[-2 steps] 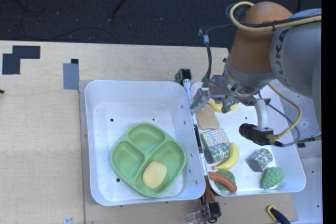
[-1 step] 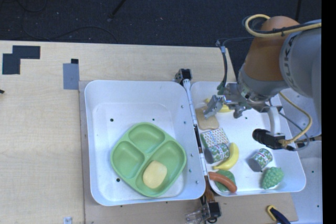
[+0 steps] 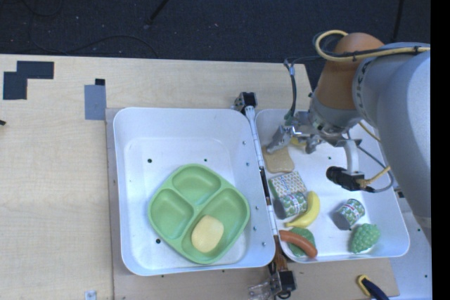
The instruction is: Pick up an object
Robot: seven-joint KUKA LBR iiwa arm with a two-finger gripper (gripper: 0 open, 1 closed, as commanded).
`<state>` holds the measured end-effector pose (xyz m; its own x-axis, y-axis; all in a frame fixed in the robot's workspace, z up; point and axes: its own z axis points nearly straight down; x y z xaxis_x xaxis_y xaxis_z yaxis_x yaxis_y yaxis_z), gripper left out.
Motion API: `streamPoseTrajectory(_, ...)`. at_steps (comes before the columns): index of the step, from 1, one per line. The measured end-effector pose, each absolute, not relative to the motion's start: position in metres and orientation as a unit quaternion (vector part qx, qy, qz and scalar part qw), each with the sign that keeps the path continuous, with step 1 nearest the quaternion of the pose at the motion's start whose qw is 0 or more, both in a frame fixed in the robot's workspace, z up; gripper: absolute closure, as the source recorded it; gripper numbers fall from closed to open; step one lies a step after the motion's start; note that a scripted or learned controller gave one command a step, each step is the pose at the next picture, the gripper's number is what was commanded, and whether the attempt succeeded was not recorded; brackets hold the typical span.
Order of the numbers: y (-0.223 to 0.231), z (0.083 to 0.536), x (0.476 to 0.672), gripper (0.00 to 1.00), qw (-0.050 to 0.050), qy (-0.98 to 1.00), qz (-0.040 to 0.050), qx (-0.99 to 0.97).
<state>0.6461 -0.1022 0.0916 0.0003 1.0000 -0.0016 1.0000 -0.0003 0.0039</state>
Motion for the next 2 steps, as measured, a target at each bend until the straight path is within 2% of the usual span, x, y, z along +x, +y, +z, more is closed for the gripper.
streamPoseTrajectory(1, -0.083, 0.092, 0.591, 0.00, 0.004, 0.706, 0.0028, 0.708)
streamPoseTrajectory(2, -0.083, 0.092, 0.614, 0.00, 0.002, 0.707, 0.0007, 0.708)
